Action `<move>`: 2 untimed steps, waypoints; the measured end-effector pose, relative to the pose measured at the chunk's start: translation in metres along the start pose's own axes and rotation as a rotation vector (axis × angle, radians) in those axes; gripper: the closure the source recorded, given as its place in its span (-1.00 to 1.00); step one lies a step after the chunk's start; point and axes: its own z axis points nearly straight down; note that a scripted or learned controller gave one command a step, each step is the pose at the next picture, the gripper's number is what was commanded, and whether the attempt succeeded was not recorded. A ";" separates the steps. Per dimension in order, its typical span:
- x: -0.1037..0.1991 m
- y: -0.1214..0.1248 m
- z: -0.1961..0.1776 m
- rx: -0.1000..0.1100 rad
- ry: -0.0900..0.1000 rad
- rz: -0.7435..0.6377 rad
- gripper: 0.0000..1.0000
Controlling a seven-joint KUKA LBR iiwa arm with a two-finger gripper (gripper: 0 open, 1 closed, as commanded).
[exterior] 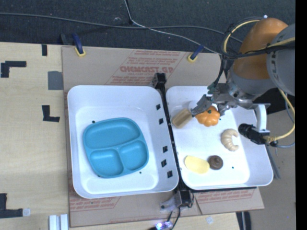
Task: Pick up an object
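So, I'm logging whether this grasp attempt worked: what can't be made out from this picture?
- Gripper contact with the orange pumpkin-like object: its own body covers the top, in the camera view.
- Tan object near the divider: too blurred to identify.
- Small dark round item beside the yellow piece: too small to name.
- Arm base: cut off by the right edge.

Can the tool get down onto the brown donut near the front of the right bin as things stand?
Probably yes. The donut lies in the open, apart from the yellow piece beside it, with nothing over it. The tool sits farther back by the small pumpkin.
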 end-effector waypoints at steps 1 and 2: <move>0.050 -0.013 -0.009 0.003 0.002 -0.005 1.00; 0.106 -0.029 -0.012 0.004 0.002 -0.006 1.00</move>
